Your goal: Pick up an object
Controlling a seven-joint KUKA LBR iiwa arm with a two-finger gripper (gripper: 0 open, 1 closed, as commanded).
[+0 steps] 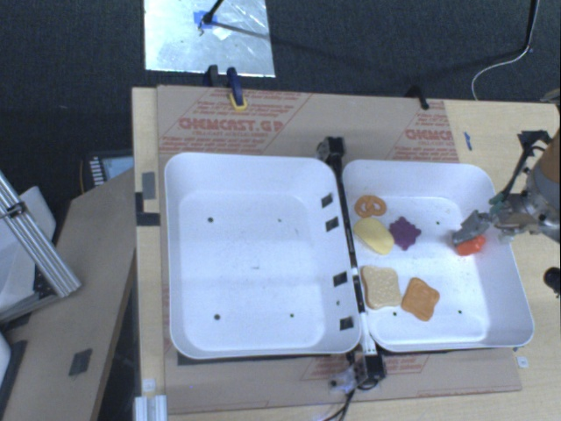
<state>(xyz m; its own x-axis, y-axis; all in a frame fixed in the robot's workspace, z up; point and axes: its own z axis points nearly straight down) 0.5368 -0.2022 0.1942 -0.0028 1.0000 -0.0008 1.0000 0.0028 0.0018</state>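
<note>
Two white bins sit side by side; the right bin [504, 323] holds the food toys. The gripper [471, 232] hangs low at its right side, directly over an orange-red piece [472, 246], apparently touching it. Whether its jaws are parted or pressed together I cannot tell. The grasp step seems underway; next comes a firm close, then a straight lift.

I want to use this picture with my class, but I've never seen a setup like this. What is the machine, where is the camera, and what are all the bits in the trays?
The camera looks down at a slant on a bench with two white bins. The left bin and the right bin sit side by side. A robot arm reaches in from the right; its gripper is at a red object. Whether it grips it is unclear. The right bin also holds toy food: a pretzel, a yellow piece, a purple piece, a bread slice and a toast.
</note>
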